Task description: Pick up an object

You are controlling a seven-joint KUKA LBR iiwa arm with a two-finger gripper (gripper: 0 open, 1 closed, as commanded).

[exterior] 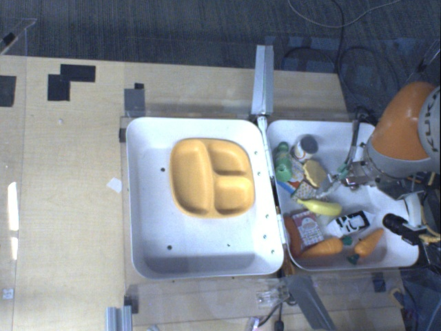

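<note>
Right bin (331,131): banana (319,207), carrots, can, packets. Left bin (148,185): yellow divided tray (210,176). Gripper (342,178) above banana; jaws' state indiscernible.

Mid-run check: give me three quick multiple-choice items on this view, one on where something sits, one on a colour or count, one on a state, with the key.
1. Where does the yellow divided tray lie?
A. in the left bin
B. in the right bin
C. on the bench outside the bins

2. How many carrots show in the right bin?
A. none
B. two
C. five

3. How does the banana lie?
A. in the divided tray
B. among the clutter in the right bin
C. on the floor

Key: 1 A, the tray sits mid left bin. 2 B, one carrot and another lie along the near wall. 3 B, it rests beside the claw.
</note>
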